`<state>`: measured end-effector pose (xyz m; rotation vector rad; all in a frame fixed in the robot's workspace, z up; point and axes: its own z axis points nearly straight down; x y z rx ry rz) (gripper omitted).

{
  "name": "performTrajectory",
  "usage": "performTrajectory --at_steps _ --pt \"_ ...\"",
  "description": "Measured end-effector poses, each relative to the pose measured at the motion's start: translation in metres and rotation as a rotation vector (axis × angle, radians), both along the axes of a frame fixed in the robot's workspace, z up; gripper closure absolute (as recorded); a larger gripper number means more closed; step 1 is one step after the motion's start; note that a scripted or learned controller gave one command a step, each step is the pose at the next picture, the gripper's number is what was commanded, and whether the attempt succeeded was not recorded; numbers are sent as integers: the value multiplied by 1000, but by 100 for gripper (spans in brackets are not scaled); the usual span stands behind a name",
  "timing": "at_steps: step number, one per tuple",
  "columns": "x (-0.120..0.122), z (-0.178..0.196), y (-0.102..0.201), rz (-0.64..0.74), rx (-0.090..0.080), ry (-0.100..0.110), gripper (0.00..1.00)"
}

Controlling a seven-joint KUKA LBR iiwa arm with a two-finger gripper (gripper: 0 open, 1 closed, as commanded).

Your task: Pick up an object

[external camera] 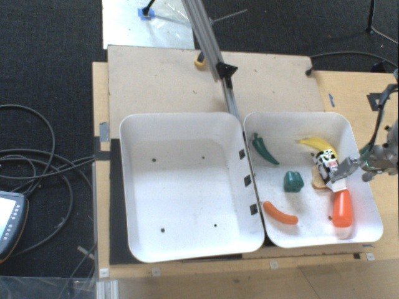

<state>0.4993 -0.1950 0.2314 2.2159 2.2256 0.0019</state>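
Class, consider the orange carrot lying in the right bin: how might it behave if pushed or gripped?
The carrot looks rounded and tapered, so it would probably roll or pivot when nudged. Its glossy surface suggests light plastic, likely stiff but slippery.

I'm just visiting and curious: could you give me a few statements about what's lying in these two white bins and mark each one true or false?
1. The green pepper lies in the right bin. True.
2. The banana lies in the left bin. False: it lies in the right bin, near its far side.
3. The orange carrot lies nearer the front of the bin than the teal object. True.
4. The red-orange bottle-shaped item sits beside the green pepper. False: it lies at the bin's right side, far from the pepper.
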Motion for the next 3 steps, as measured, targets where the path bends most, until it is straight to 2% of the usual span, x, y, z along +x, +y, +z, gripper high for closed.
performTrajectory --at_steps 1,2,3 --pt "0 0 0 -1 0 -1 0" --pt "4 -59 -6 -3 1 5 0" --pt "3 -104 1 -3 2 5 0"
